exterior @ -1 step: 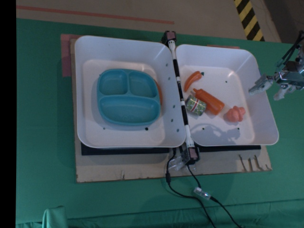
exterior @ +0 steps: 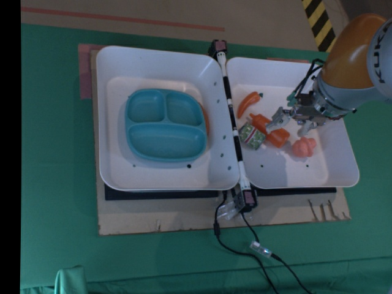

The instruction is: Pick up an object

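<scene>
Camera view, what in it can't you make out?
- Gripper: too small and cluttered to tell whether its fingers are open or shut.
- Arm: cut off by the right edge.
- Green packet: label too small to read.
- Peach toy: shape too blurred to name.

The robot arm (exterior: 361, 54) is cut off by the right edge, so only its orange band and wrist show. The gripper (exterior: 298, 120) is too small and cluttered to tell how it is set. The print on the small green carton (exterior: 252, 135) is too blurred to read. A pale green cloth (exterior: 69, 280) is cut off by the bottom edge, and a black cable (exterior: 269, 268) runs out of view there too.
</scene>
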`<move>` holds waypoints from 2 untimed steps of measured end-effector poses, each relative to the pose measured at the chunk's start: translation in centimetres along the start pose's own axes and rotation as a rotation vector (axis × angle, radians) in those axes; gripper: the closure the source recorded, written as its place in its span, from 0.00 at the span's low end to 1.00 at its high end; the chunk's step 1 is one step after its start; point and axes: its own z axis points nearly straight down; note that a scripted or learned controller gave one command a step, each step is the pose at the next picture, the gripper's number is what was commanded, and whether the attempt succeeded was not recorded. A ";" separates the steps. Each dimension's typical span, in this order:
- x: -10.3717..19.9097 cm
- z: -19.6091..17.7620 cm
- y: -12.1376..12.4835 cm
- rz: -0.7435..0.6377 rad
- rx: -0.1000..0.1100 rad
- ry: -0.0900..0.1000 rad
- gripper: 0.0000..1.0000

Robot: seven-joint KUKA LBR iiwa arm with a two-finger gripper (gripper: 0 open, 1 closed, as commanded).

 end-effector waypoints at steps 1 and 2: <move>-3.4 4.9 -1.6 -0.001 -0.010 0.001 0.00; -3.6 4.0 -1.4 0.003 -0.015 -0.004 1.00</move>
